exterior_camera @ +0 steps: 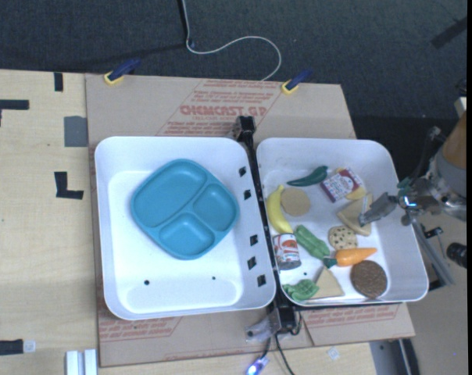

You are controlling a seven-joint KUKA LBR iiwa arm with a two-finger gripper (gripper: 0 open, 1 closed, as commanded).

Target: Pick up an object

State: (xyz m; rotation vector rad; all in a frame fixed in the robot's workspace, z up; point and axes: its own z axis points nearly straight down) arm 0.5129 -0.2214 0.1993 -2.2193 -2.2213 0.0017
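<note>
Your hand [374, 208] hovers over the cheese wedge [353, 213] in the right bin [412, 287]; I cannot tell its spread. Crowded toys could deflect the grasp.

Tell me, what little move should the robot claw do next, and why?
Probably dip a little lower and left onto the pale yellow cheese wedge. The grey two-finger gripper hangs at the right side of the right white bin, just beside that wedge, with nothing seen between its fingers, so that toy looks like the nearest one to grab.
</note>
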